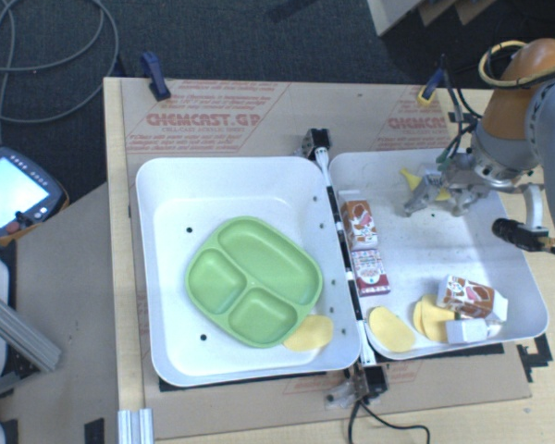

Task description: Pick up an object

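Reaching Into the Right Bin

Hanging low over the far part of the right bin, the jaws come in from the right on the grey arm, whose orange band shows above the wrist. The metal fingers point toward the bin's middle, spread somewhat apart. Whether anything sits between them cannot be told; a small yellow piece lies just beside the tips, close to the bin's far wall, and contact with it is unclear.

Other things lie in the same bin, well apart from the jaws. Two small red-and-white cartons lie end to end along the left wall, by the seam between the bins. At the near edge sit a pale yellow disc, some yellow slices, a brown-and-white packet and a small grey block, the slices, packet and block crowded close together.

The left bin carries a green divided plate with three compartments, lying flat and turned at an angle. Another pale yellow disc touches the plate's near right corner.

Both bins rest side by side on the table, which is covered with printed brown board. A blue clamp grips its far left edge, and a handheld screen device lies off to the left.
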`<state>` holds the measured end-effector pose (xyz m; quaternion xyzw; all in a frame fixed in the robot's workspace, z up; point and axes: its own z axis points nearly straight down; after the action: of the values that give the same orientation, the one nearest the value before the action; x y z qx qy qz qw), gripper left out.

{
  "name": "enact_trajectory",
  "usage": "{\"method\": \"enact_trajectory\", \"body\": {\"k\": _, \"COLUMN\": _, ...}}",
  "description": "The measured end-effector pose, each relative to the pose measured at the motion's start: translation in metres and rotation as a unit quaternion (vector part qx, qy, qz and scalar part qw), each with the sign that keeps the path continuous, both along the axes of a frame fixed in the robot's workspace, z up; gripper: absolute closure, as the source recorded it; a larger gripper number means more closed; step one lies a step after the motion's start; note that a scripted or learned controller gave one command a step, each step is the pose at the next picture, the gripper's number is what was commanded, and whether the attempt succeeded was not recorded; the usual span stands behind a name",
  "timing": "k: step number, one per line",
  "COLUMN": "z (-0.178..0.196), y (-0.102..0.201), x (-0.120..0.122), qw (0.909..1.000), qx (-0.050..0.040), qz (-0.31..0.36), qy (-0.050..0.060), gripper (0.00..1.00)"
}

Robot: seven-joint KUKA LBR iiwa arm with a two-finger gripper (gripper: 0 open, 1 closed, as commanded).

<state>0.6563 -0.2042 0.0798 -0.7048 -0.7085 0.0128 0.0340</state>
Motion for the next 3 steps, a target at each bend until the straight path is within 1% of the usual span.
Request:
{"method": "enact_trajectory", "body": {"k": 1, "z": 0.043, "y": 0.06, "x": 0.006, "qw": 0.9996, "qx": -0.0136, "qz": -0.004, "qy": -0.024, "gripper": 0.0}}
{"method": "enact_trajectory", "body": {"k": 2, "z": 0.019, "y": 0.003, "x": -0.067, "qw": 0.9993, "qx": -0.0156, "qz": -0.003, "qy": -0.032, "gripper": 0.0}}
{"method": "enact_trajectory", "body": {"k": 3, "z": 0.005, "y": 0.059, "x": -0.056, "qw": 0.9994, "qx": -0.0142, "qz": -0.002, "qy": -0.032, "gripper": 0.0}}
